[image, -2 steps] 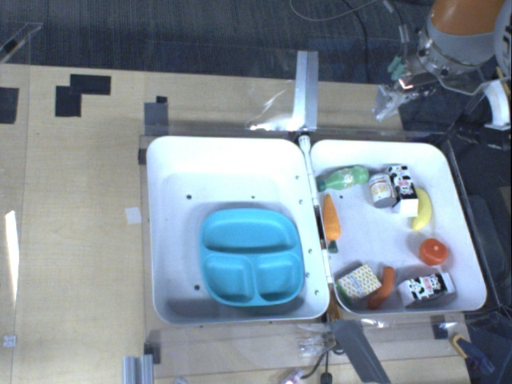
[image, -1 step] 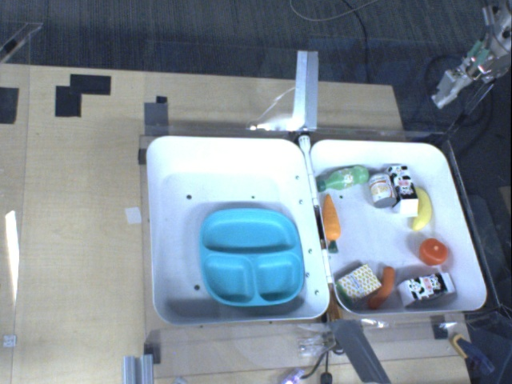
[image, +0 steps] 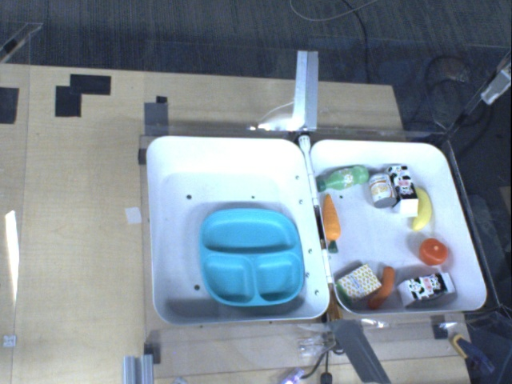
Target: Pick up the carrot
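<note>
The carrot (image: 330, 218) lies in the right bin (image: 448, 162), hard against its left wall beside the divider, long axis running near to far, thicker end toward the near side. A green pouch (image: 342, 178) sits just beyond its far tip; a patterned packet (image: 358, 280) lies near its other end. Open floor lies to its right, so an approach from that side looks freest. I cannot tell the hand's state.
</note>
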Controlling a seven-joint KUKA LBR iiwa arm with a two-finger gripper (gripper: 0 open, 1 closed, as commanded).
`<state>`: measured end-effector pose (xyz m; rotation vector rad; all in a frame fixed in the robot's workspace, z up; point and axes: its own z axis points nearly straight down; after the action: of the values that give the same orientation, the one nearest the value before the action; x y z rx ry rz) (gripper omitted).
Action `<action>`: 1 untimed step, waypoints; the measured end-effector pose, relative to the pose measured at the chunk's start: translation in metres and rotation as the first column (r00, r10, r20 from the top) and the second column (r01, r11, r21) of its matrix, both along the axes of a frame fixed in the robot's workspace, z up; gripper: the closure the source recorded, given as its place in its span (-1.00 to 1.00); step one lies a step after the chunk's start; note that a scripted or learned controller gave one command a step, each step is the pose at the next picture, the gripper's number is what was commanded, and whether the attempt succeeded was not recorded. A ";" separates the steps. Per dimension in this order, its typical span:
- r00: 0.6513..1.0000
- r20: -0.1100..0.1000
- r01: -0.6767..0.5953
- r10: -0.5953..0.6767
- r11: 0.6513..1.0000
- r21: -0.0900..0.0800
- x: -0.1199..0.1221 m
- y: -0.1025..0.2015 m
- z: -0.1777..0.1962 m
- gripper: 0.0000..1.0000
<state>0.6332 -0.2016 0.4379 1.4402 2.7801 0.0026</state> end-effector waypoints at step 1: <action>1.000 0.010 -0.004 0.004 1.000 -0.003 0.001 0.001 0.014 1.00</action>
<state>0.6347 -0.2005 0.4517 1.4298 2.7739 0.0056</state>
